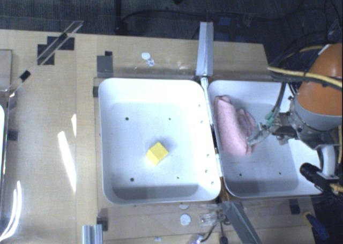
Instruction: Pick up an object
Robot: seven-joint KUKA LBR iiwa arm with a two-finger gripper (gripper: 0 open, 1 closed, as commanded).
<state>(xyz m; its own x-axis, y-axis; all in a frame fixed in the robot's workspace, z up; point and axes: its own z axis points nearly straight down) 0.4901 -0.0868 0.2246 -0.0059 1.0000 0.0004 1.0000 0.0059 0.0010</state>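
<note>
A wooden counter (53, 130) is seen from above at a slant, with two shallow white bins set side by side across the middle of the frame. In the left bin (134, 98), a small yellow block (157, 153) is found lying alone, a little below the bin's centre and well apart from everything else. Further right, past the divider where the two bins meet, the right bin (268, 181) is seen, and along its left wall a pink cloth (233, 125) is laid, rolled or bunched into a long soft bundle. Its long axis runs roughly from the upper part of the bin down toward the lower part, nearly parallel to the divider. At the bundle's lower right edge the gripper (256, 137) is placed, its tips touching or just beside the cloth; whether the gripper is open, closed or gripping the cloth cannot be told from this view. The grey arm (316, 122) with its orange band is seen reaching in from the right edge of the frame. The cloth therefore lies immediately to the left of the gripper, and it is judged the likelier thing to be picked, the yellow block being far off to the left in the other bin.
</note>
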